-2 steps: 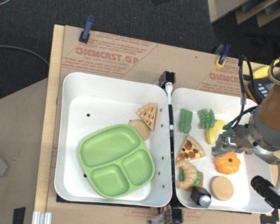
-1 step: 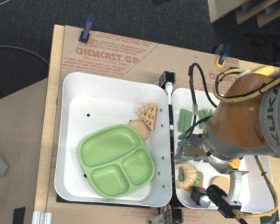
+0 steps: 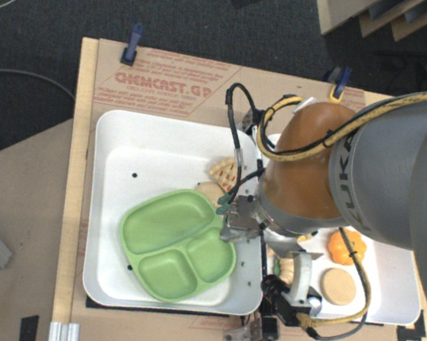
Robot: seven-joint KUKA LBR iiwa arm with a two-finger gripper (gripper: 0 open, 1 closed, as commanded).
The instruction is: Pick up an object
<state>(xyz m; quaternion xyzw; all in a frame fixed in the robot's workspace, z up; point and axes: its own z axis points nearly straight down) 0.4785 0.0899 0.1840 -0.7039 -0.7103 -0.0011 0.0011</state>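
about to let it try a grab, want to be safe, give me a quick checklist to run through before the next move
1. Gripper over left white bin: ok.
2. Green three-compartment plastic plate flat in that bin: ok.
3. Gripper at plate's right rim: ok.
4. Finger state: cannot tell.
5. Tan waffle-patterned toy beside the wrist, partly hidden: cannot tell if clear.
6. Orange toy and tan round disc in right bin, away from gripper: ok.

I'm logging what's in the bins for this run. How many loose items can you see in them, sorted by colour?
Green: 1, the divided plate in the left bin
Orange: 1, the orange object in the right bin
Tan: 2, the waffle-like piece and the round disc
Total: 4 visible; the arm may hide others.
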